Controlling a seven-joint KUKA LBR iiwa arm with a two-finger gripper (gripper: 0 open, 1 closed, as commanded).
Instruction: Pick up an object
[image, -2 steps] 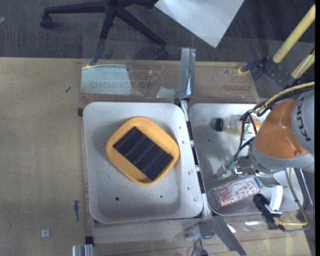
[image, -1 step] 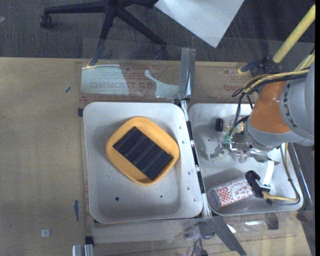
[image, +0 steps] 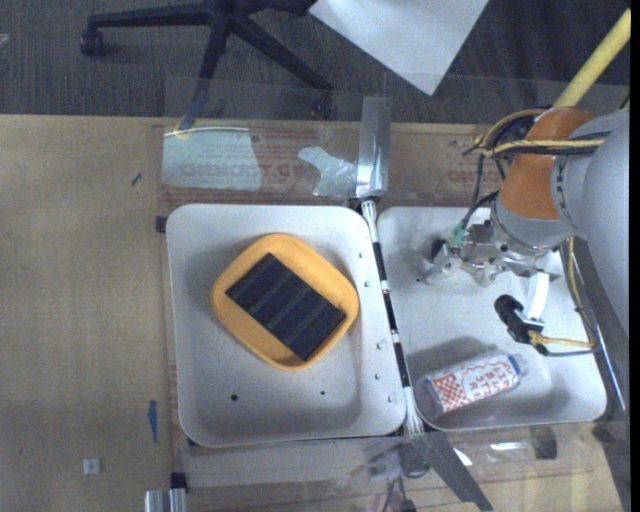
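A yellow pad with a dark ribbed panel on top (image: 285, 300) lies in the middle of the left bin (image: 200, 400). A red-and-white patterned bottle with a blue cap (image: 472, 381) lies on its side near the front wall of the right bin (image: 590, 400). My gripper (image: 440, 262) hangs low over the back left part of the right bin, above bare floor. It is well apart from the bottle, which lies nearer the front. Nothing shows in the gripper.
A black connector on a yellow cable (image: 520, 320) hangs from the arm over the right bin's middle. The divider between the bins (image: 388, 310) runs just left of the gripper. A taped clear sheet (image: 260, 165) lies behind the left bin.
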